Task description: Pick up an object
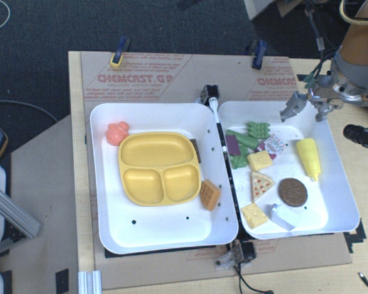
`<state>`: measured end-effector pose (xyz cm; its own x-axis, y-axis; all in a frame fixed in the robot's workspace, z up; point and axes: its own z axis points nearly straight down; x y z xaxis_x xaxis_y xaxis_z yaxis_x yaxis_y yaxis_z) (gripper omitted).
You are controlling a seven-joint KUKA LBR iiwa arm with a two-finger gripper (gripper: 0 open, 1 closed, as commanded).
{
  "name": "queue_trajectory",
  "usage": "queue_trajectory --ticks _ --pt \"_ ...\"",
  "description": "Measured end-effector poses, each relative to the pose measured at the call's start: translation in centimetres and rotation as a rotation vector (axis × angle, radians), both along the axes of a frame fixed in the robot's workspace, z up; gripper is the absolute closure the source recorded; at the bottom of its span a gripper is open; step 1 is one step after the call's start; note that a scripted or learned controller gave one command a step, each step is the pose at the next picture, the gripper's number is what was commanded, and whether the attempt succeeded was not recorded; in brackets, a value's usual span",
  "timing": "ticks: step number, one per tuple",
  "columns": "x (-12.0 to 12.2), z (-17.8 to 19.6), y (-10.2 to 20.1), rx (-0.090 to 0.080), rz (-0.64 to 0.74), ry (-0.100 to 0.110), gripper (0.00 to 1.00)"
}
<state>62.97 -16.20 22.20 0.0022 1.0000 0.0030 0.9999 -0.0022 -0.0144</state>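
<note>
I see the pincer (308,107) spread wide and holding nothing, hovering over the far edge of the right bin (340,192). Below it in that bin lie a yellow toy banana (309,157), a chocolate cookie (292,192) and cheese wedges (259,160).

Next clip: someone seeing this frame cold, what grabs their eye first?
Probably the big yellow divided plate in the left bin, with a pink toy at its upper left corner and a waffle piece at its lower right. Next, the right bin crowded with toy food, such as a yellow banana and a brown cookie. The pincer hangs open above that bin's far edge, holding nothing.
</note>
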Motion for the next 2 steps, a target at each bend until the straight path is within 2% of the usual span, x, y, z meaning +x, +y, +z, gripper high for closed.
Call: queue_trajectory --ticks 1,2 --pt "0.3 0.8 0.0 -0.003 0.002 -0.014 0.00" --pt "0.8 -4.9 0.8 -0.001 0.004 -0.007 0.00"
